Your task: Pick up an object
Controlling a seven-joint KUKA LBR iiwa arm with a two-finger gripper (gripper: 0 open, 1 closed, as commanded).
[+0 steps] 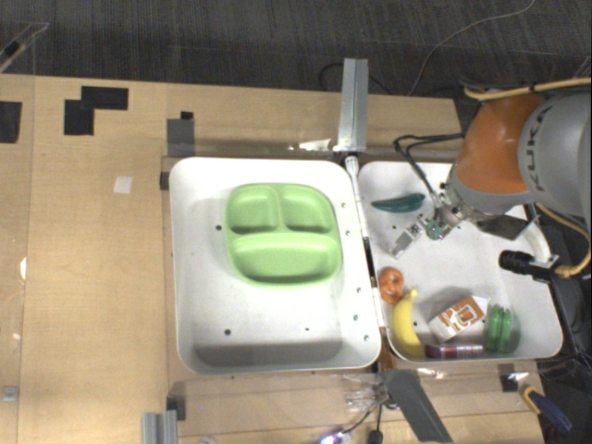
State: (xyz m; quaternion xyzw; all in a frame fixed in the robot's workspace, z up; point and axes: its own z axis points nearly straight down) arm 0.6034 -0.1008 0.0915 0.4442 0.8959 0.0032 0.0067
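The right bin (481, 266) holds several objects. A teal curved piece (400, 203) lies near its far left corner. Along the near side sit a small orange ring-like item (391, 281), a yellow banana (405, 322), a white and orange box (460, 314), a green round object (500, 327) and a purple pen (458, 350). My gripper (407, 239) hangs low in the left part of this bin, just below the teal piece and above the orange item. I see nothing held in it.
A green divided plate (281, 232) lies in the left bin (199, 276). A metal post (353, 109) stands behind the divider between the bins. Black cables (532, 263) trail along the right bin's right side beside the arm (518, 155).
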